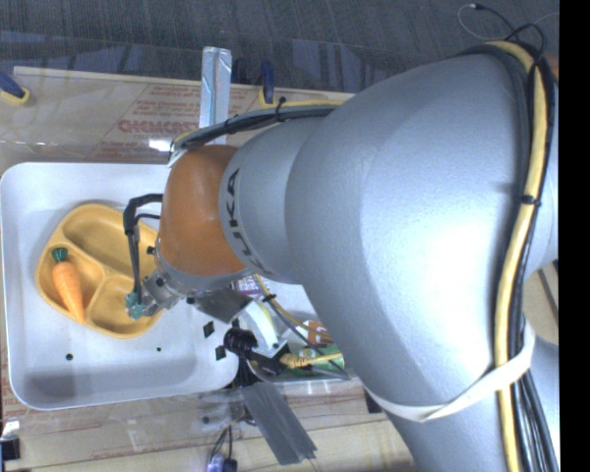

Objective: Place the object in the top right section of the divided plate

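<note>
Carrot (67, 283) in yellow divided plate (88, 226)

Glossy yellow plastic plate (96, 226) in a smooth white bin (39, 362) (matt); satin grey arm (403, 224)

Fixed above the bench (108, 131), looking down at a slant, close enough that the arm (393, 234) crowds the right; white bin (29, 264) left of the tool.
</note>
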Robot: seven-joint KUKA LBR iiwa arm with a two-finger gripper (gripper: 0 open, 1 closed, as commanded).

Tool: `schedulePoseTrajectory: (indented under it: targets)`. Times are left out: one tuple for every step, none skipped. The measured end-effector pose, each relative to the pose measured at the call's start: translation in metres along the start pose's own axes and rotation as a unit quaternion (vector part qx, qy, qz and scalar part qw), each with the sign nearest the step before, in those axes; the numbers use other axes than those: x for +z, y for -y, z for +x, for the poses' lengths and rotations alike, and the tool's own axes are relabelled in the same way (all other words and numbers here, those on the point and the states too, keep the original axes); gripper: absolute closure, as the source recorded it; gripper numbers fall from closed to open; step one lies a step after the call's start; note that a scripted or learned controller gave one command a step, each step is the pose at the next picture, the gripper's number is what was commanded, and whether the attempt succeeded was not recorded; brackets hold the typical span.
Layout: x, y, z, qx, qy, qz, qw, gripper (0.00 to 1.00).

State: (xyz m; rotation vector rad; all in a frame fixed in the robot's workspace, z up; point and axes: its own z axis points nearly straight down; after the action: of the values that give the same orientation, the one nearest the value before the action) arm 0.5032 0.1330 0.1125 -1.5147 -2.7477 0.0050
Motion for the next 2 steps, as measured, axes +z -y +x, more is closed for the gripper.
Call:
schedulePoseTrajectory:
  targets:
    - [-0.001, -0.001, 0.001, 0.000, 0.000, -0.001, 1.0000, 0.00]
    - [0.004, 0.018, 0.007, 0.235, -0.001, -0.018, 0.9719, 0.00]
